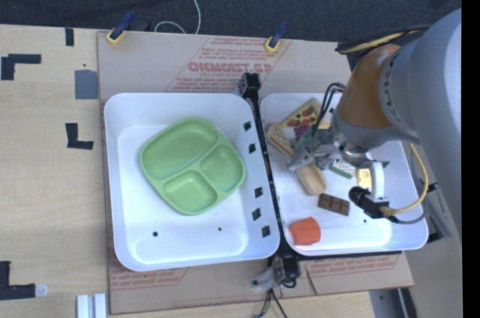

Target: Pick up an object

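Note:
My gripper (307, 156) is low over the middle of the right bin (405, 234), reaching in from the right below the orange wrist band. It hovers among a cluster of small toy pieces. A tan block (311, 179) lies just below it, and a tan wedge (279, 138) just to its left. A colourful flat piece (301, 117) sits behind it. A brown chocolate bar (334, 203) and an orange block (304, 231) lie nearer the front. Nothing visibly hangs from the gripper.
The left bin (124, 129) holds a green divided plate (193, 165). A small yellow piece (364, 178) and a green-white scrap (342, 169) lie under the wrist on the right. A black cable (375, 205) loops by the arm. Black clips line the divider between the bins.

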Tool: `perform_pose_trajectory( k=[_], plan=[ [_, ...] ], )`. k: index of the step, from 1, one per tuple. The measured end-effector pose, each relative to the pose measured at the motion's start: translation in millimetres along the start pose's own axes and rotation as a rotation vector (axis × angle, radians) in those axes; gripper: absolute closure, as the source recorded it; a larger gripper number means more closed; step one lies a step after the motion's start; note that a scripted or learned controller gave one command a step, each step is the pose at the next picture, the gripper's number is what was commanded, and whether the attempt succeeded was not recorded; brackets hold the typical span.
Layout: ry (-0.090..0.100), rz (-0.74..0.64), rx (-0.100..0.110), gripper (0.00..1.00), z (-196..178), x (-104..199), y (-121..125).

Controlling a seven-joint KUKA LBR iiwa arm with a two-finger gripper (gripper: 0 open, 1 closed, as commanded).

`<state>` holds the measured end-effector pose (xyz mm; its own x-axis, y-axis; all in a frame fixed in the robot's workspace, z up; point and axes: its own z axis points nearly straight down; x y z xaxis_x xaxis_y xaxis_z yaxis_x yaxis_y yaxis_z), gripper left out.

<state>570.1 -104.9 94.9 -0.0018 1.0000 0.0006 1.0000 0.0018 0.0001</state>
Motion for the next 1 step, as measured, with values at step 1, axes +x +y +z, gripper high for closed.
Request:
perform_pose_trajectory(
  k=[1],
  plan=[
    [0.003, -0.008, -0.007, 1.0, -94.9, 79.2, -1.8]
  ],
)
